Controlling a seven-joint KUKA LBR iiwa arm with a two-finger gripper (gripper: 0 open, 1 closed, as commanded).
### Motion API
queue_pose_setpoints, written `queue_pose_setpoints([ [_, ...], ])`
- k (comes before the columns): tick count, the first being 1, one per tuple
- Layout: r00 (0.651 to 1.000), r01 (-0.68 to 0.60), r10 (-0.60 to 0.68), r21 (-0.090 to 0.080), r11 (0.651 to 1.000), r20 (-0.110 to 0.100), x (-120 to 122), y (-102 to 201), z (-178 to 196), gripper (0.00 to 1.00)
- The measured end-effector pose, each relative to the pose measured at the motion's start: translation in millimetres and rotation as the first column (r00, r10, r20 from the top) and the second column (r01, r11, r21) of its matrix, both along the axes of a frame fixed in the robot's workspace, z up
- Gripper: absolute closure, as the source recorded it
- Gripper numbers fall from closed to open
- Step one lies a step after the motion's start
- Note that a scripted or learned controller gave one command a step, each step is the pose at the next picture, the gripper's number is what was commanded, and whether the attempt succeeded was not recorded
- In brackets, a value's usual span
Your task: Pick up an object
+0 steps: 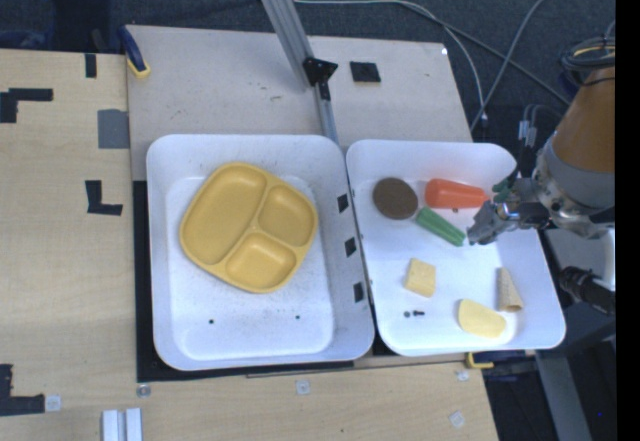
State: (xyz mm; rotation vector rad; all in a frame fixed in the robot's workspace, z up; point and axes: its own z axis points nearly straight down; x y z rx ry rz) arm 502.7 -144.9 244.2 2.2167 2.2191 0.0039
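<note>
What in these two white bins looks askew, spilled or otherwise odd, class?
The yellow three-compartment plastic plate lies rotated at a slant in the left white bin, its sides not square with the bin walls. Small dark specks dot the right white bin's floor, like crumbs. Nothing looks damaged.

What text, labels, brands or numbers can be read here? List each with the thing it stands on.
None: no readable word, number or brand shows on the yellow divided plate, the two white bins, the food pieces or the gripper.
The bench's black patches are plain shapes, not letters.
</note>
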Motion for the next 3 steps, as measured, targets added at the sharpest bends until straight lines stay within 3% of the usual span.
queue_pose_setpoints([
  [1, 1.0, 0.0, 0.0, 0.0, 1.0, -0.001, 0.9, 0.0, 51.7, 1.0],
  [3, 1.0, -0.005, 0.005, 0.003, 1.0, -0.008, 16.9, 101.9, 13.3, 1.0],
])
